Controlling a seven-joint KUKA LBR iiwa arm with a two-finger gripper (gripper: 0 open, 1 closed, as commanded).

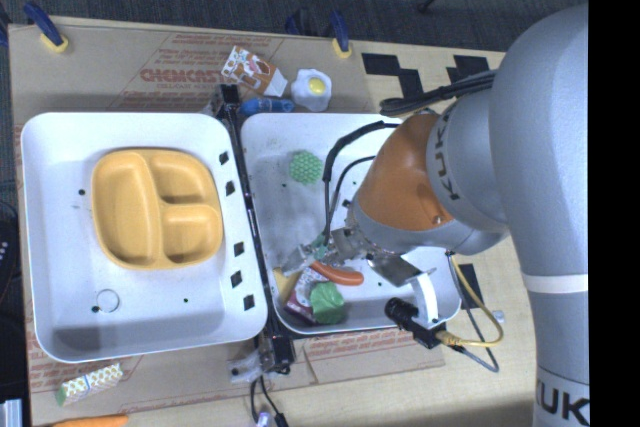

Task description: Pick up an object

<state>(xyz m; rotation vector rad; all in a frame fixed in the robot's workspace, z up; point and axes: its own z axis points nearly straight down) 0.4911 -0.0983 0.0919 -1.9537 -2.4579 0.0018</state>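
The grey arm with its orange band (400, 180) reaches down into the right bin (265, 140). Its gripper (335, 250) sits low over a pile at the bin's front, under the wrist. The pile holds an orange-red carrot-like piece (338, 275), a green block (326, 300), a yellow piece (296, 296) and a silvery wrapper (297, 261). A green knobbly ball (305, 166) lies apart, further back in the same bin. The arm's body hides the fingers.
The left bin (40, 215) holds a yellow divided tray (157, 207). Behind the bins on the cardboard lie a small printed carton (246, 69), a blue item (266, 104) and a white-and-yellow egg-like toy (312, 88). A wrapped candy (88, 382) lies front left.
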